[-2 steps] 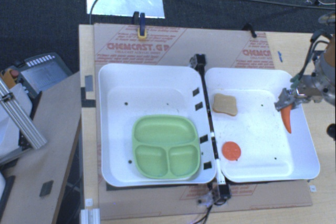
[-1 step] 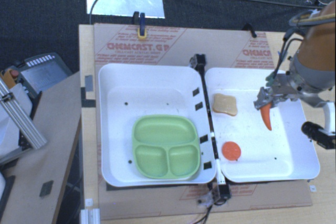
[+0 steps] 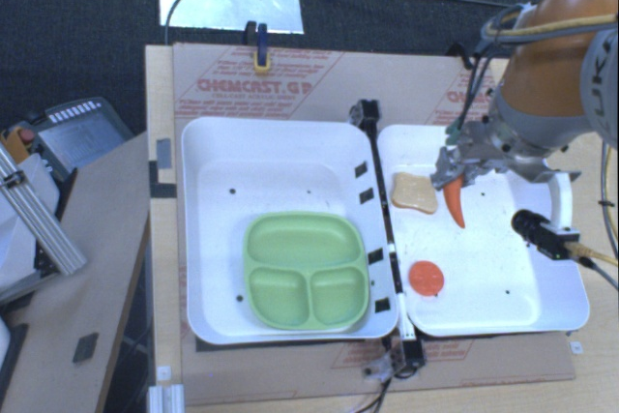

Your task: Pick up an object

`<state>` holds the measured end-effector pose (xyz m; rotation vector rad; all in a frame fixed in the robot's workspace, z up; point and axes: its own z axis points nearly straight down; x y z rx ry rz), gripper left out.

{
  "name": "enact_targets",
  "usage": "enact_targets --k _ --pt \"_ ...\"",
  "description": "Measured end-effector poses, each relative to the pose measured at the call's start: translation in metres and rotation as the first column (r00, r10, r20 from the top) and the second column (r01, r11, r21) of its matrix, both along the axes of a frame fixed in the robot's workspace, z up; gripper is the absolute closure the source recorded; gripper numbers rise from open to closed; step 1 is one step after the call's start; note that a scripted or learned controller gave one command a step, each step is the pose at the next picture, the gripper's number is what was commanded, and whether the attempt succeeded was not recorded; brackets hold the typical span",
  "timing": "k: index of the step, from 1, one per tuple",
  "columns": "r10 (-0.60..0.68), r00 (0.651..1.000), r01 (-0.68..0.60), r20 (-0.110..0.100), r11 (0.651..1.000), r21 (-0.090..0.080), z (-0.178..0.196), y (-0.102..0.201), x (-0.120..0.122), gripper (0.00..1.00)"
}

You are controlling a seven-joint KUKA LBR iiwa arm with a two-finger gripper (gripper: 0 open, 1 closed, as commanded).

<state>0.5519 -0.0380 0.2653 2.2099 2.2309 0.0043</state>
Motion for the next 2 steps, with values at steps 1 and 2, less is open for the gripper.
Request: enact_targets --k 1,2 --pt "0.0 1.0 0.0 -0.003 1.0 0.001 -0.02 0.052 0.008 1.0" --pt "-0.001 1.0 0.001 0.0 1.0 0.0 -0.018 0.099 0.024 1.0"
